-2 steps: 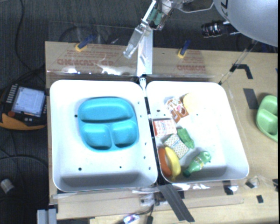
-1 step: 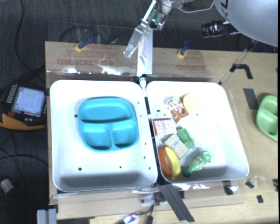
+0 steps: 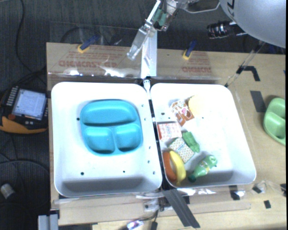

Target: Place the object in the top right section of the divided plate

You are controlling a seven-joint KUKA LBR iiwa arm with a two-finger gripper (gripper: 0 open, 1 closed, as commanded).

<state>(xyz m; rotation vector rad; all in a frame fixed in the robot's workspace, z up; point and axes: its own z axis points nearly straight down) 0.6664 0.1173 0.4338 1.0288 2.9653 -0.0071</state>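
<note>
1. Nearest the camera, right of the blue divided plate (image 3: 110, 127), the right bin (image 3: 240, 143) held the clutter: a green bottle-like toy (image 3: 201, 168), a yellow banana (image 3: 177, 166) over something orange, a green-printed packet (image 3: 181, 149) and a red-and-white packet (image 3: 166, 129).
2. Which of these was the task's object could not be told; all lay in that bin, well apart from the plate.
3. The plate sat in the left bin (image 3: 62, 128), its sections bare.
4. Farthest, beyond the plate and above the bins' far rim, hung the gripper (image 3: 137, 49), nothing visibly in it; its opening could not be judged.
5. A good pick would probably take an object lying clear of its neighbours, gripped squarely before crossing the divider.
</note>
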